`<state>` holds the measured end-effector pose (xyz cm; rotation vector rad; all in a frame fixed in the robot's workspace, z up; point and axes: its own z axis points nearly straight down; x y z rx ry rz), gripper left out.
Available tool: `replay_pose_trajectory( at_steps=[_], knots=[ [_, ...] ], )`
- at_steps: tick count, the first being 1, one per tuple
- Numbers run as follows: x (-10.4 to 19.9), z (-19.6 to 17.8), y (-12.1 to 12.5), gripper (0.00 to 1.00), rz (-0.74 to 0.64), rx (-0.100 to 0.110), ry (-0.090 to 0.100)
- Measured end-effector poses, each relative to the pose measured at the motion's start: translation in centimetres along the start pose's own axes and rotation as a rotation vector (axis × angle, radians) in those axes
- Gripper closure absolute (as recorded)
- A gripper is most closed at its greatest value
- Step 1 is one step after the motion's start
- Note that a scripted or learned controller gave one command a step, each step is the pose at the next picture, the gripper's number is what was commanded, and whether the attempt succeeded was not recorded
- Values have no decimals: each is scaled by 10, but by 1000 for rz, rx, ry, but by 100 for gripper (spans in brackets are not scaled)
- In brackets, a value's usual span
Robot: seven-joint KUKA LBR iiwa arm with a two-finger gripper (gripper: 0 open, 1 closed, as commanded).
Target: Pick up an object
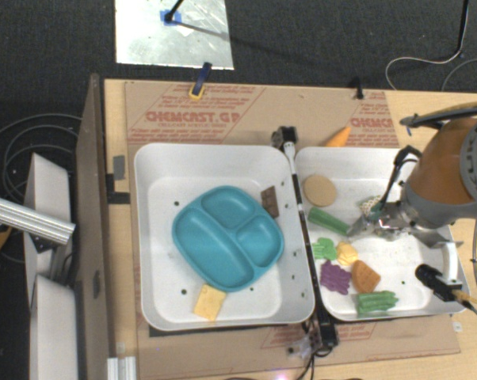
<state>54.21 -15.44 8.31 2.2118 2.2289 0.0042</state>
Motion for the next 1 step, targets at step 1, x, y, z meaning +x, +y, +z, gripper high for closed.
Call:
replay_pose_trajectory(
  at_steps=[1],
  knots=[
    [-2,-2,72,0,0,-6,-3]
  ],
)
